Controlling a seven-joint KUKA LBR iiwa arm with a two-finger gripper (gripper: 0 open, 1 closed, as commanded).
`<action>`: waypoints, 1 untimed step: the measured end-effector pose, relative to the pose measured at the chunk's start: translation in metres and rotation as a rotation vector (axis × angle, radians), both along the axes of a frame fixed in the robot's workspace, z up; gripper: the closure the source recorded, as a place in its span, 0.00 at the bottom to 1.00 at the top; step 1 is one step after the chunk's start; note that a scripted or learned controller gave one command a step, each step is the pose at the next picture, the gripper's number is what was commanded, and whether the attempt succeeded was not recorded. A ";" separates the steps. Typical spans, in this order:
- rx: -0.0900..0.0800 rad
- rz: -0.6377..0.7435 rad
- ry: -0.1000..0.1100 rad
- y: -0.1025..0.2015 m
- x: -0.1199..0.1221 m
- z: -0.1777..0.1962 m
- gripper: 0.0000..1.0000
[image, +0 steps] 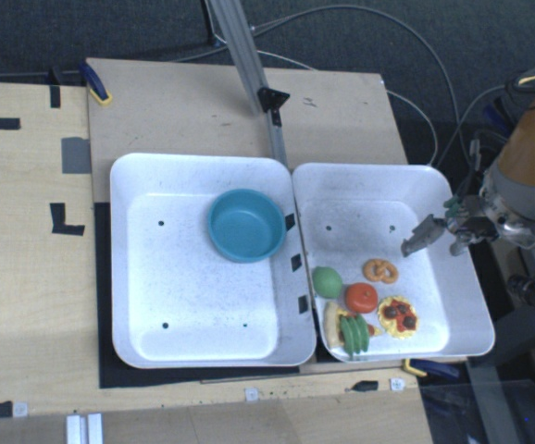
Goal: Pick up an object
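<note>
Although the task names no single object, the likely candidates lie clustered in the right white bin (434, 188), toward its 6 o'clock end. A small round brown pretzel-shaped piece (379, 270) sits uppermost in the cluster. Just at its 7 o'clock is a round red tomato-like toy (361, 296), and at 9 o'clock from that lies a pale green rounded toy (327, 281). Touching the red piece at its 4 o'clock is a flat yellow disc with red and dark toppings (398, 315), like a toy pizza. At the red piece's 7 o'clock a dark green ridged oblong toy (354, 332) lies against a pale yellow piece (331, 320), close to the bin's near wall.

At 2 o'clock from the pretzel-shaped piece, the two-finger gripper (421, 236) hangs over the bin's right side, apart from every toy, nothing between its fingers. One dark finger slants toward 8 o'clock; whether the fingers stand wide or narrow I cannot tell. Behind it, at 3 o'clock, the grey arm with its orange band (525, 151) reaches in.

In the left white bin (133, 276), a round blue plastic bowl (246, 225) stands upright at the bin's 1 o'clock area, near the wall shared with the right bin. Both bins rest on a light wooden bench (27, 276).
</note>
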State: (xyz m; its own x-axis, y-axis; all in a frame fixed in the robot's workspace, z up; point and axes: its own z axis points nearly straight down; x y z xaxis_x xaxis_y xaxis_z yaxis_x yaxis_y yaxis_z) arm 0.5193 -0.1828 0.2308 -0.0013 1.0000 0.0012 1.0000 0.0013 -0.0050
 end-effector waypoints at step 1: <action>0.000 -0.001 -0.001 0.000 -0.003 -0.043 0.00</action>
